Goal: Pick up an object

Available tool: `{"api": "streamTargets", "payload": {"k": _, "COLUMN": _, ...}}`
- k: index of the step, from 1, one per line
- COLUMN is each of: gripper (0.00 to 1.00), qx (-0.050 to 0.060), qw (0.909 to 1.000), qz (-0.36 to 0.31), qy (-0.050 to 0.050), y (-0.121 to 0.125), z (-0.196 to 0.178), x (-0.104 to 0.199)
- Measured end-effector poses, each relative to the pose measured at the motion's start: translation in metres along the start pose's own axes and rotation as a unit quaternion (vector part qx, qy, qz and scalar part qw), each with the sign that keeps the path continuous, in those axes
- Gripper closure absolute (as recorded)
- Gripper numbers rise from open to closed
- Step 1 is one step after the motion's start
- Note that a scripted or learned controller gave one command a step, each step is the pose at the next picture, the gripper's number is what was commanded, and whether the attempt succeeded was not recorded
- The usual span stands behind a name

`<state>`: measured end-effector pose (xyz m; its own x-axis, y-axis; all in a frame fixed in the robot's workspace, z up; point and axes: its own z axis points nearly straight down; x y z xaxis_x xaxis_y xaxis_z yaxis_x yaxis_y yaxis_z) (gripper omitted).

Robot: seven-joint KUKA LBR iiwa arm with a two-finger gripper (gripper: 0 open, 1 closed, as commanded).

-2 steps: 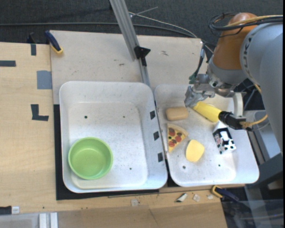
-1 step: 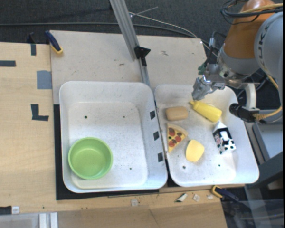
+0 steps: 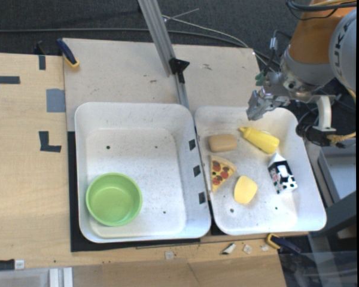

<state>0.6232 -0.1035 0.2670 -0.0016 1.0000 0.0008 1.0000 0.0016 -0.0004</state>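
Note:
The right bin [image 3: 311, 217] holds several toy foods: a yellow mustard bottle [image 3: 260, 139], a tan bread roll [image 3: 222, 143], a pizza slice [image 3: 220, 172], a yellow round piece [image 3: 245, 190] and a small black-and-white carton [image 3: 281, 175]. My gripper [image 3: 255, 111] hangs above the bin's far edge, just beyond the mustard bottle's tip, with nothing visible between its fingers. The fingers look close together.
The left bin [image 3: 96, 121] holds a green bowl [image 3: 113, 198] at its near left corner. A slanted metal pole [image 3: 161, 34] crosses the bench behind the bins. Cables and the arm's body crowd the far right.

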Motion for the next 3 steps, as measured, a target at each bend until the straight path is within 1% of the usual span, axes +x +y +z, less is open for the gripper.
{"api": "streamTargets", "payload": {"k": 1, "gripper": 1.00, "qx": 0.003, "qw": 1.0000, "qz": -0.002, "qy": 0.001, "y": -0.013, "z": 0.011, "x": 0.062}}
{"api": "streamTargets", "payload": {"k": 2, "gripper": 1.00, "qx": 0.004, "qw": 1.0000, "qz": -0.002, "qy": 0.000, "y": -0.029, "z": 0.029, "x": 0.112}}
{"api": "streamTargets", "payload": {"k": 3, "gripper": 1.00, "qx": 0.004, "qw": 1.0000, "qz": -0.002, "qy": 0.000, "y": -0.053, "z": 0.032, "x": 0.159}}
